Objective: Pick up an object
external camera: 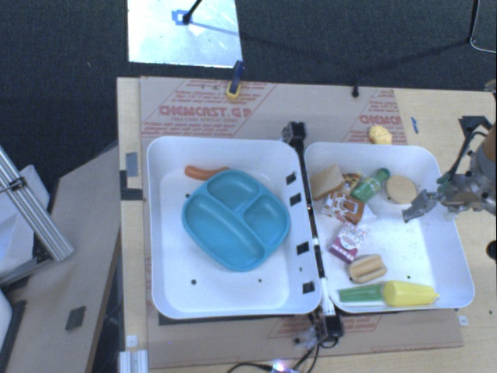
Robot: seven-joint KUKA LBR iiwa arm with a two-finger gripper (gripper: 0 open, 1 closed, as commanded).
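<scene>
The gripper [414,210] hangs over the right side of the right bin [446,243], and I cannot tell whether it is apart or together, because it looks small and blurred; nothing can be seen in it. So the task seems to me at its beginning: no object is lifted, all of them lie in the bins.

Nearest to the gripper is the round tan disc [401,189], just beside it on the left. A little further lie the green bottle [370,185], the bread slice [326,181] and the hot dog bun [366,268]; the yellow corn piece [408,292] lies at the front wall.

The arm [470,193] comes from the right edge, low over the bin wall, its wrist nearly level and pointing left.
</scene>
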